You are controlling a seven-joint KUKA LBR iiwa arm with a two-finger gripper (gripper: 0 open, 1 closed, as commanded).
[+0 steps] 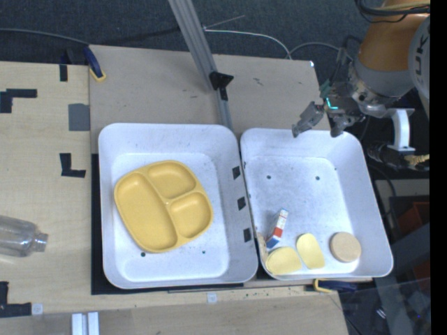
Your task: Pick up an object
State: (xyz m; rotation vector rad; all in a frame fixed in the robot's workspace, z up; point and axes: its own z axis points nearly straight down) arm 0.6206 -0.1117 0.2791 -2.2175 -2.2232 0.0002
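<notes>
The arm [394,40] hangs above the far rim of the right bin [314,187], and its end effector [320,123] sits over that bin's far edge with its two fingers spread apart and nothing between them. No object is picked yet; the step in hand looks to be the reach toward a target.

Measured from the right bin, everything worth grasping lies along its near wall: a yellow oval piece [310,250] and a second yellow piece [282,261] in the near-left corner, touching or nearly so, a tan round disc [344,246] near the right corner, and a small red, white and blue tube [279,227] just inside them toward the bin's middle. The disc seems the safest pick, since it stands apart from the others; the end effector would do well to travel the bin's full depth and descend straight, clear of the near wall.

Left of the right bin, the left bin [167,135] holds a yellow divided plate [163,204]. A metal pole [195,37] slants across the counter [140,82] beyond both bins, left of the end effector and out of its likely path. A clear plastic bottle [19,234] lies well left of both.
</notes>
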